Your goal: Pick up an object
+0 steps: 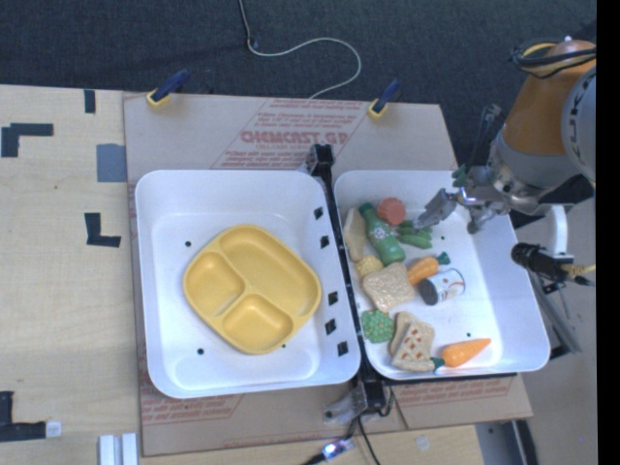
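Observation:
The right bin [513, 308] holds several toy foods: a green bottle [383, 235], a red tomato [391, 209], a green leafy piece [417, 233], a small carrot [423, 269], a bread slice [389, 286], a pizza slice [414, 343], a broccoli piece [377, 325], a large carrot [464, 351] and a white-and-black item [444, 285]. My gripper [457, 209] hangs over the bin's upper right part, just right of the tomato and leafy piece. Its fingers stand spread apart with nothing between them.
The left bin [165, 260] holds a yellow divided plate [252, 287]. Both bins rest on a cardboard sheet [281, 139] held by blue-and-yellow clamps [167, 87]. A white cable [305, 51] loops at the back. Black clips [336, 289] line the divider between the bins.

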Tool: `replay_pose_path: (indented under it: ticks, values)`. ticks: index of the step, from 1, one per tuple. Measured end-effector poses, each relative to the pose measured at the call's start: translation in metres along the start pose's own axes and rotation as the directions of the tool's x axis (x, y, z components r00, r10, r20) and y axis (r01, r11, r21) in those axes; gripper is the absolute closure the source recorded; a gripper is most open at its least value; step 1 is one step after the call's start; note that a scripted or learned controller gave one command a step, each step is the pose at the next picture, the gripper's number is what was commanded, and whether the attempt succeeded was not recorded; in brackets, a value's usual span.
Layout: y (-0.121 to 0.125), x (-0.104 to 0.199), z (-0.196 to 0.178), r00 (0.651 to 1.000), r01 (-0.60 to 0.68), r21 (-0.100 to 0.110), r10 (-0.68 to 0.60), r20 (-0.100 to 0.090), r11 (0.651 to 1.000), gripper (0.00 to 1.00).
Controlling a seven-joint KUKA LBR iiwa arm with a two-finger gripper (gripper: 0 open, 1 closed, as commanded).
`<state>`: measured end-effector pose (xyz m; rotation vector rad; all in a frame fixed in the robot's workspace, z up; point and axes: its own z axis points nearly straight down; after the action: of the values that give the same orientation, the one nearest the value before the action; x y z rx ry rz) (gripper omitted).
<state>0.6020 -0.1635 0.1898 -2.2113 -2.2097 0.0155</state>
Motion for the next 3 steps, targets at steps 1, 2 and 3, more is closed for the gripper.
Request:
replay_pose_path:
  ticks: [1,2,3]
  values:
    - [0.003,0.0,-0.007,1.0,0.003,-0.011,-0.003,0.002,1.0,0.0]
    - [0.01,0.006,0.046,1.0,0.004,-0.006,-0.004,0.003,1.0,0.0]
    - [0.014,0.004,0.081,1.0,0.002,-0.023,-0.002,0.006,1.0,0.0]
